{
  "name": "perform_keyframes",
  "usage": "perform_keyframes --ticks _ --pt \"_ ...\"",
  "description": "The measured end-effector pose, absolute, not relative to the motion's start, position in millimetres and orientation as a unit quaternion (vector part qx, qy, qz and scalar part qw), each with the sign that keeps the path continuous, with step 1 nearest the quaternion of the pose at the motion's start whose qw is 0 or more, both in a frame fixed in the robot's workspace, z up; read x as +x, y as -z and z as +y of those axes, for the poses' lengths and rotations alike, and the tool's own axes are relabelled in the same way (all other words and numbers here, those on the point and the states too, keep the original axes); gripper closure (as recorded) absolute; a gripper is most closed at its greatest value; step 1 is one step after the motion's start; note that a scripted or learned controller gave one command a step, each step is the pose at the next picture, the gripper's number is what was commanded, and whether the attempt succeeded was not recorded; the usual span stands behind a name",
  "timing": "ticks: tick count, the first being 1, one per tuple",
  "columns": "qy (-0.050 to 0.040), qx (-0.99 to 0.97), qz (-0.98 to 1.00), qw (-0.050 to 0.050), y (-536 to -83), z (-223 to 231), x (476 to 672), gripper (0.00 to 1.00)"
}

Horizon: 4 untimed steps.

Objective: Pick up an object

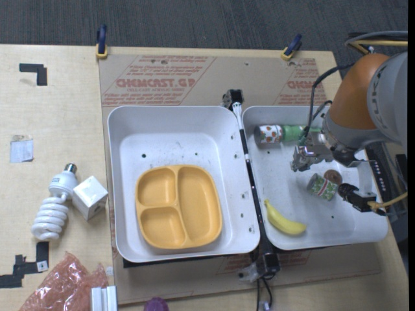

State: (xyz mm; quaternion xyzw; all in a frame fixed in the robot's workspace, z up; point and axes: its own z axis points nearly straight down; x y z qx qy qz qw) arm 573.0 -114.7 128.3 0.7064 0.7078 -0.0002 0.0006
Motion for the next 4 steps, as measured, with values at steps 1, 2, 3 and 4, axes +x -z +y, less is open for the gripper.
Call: perform_keyframes --ticks 1,2,3,4 --pt "0.0002 0.706 0.708 0.001 -128.3 -114.6 573.0 0.00" --pt "0.0001 0.708 0.707 0.000 -92.3 -100.8 545.0 0.00" --pt "0.0000 0.707 0.707 0.001 -102.1 -101.3 545.7 1.00" --pt "0.0001 0.707 0.707 0.001 -102.1 -101.3 545.6 0.00"
